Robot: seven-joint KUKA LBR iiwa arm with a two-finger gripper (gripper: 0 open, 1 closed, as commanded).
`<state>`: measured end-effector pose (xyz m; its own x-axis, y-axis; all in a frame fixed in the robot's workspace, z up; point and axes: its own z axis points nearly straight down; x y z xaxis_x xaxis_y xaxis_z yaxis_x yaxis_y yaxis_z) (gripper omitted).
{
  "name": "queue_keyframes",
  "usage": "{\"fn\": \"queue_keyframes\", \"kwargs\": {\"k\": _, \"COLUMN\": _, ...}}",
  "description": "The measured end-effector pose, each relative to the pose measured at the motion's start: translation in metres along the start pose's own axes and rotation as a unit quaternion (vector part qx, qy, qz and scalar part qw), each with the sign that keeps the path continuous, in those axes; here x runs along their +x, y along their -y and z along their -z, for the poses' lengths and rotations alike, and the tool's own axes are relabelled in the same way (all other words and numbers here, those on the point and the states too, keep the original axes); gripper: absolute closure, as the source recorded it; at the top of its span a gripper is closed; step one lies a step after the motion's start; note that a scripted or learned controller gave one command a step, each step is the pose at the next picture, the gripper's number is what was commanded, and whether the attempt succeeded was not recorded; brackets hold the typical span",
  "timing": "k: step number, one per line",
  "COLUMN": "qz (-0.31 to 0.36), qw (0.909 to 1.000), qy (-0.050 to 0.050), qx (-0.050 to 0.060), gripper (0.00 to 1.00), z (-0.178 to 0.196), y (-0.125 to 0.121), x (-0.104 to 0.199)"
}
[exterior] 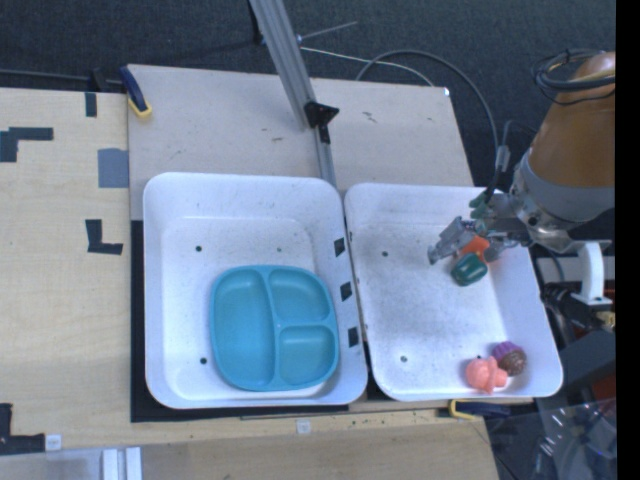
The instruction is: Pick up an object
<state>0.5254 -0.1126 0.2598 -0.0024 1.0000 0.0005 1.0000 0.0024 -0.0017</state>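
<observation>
- Objects for picking sit in the right bin (pixel 400 218); going by size, the bench (pixel 60 268) comes first, pale wood with dark tape marks on its left part, carrying both white bins side by side.
- Left bin (pixel 170 198) holds a blue divided plate (pixel 272 328) lying flat toward its near side, three compartments facing up.
- From the right edge the arm (pixel 575 138) leans in over the right bin, its orange band showing above the grey wrist.
- A slanted metal pole (pixel 285 48) comes down from the top and ends by the far edge where the two bins meet.
- Low over the far right part of the right bin hangs the gripper (pixel 462 248); whether its jaws are parted or closed, I cannot tell.
- A small green and orange object (pixel 468 268) lies right at the gripper's tip; I cannot tell if it is gripped.
- In the near right corner of that bin, a pink toy (pixel 484 373) rests touching a smaller purple and brown piece (pixel 509 357).
</observation>
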Motion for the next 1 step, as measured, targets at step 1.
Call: {"fn": "queue_keyframes", "kwargs": {"k": 1, "qz": 0.000, "qw": 1.0000, "qy": 0.000, "qx": 0.000, "gripper": 0.00, "z": 0.0000, "y": 0.0000, "x": -0.0001}}
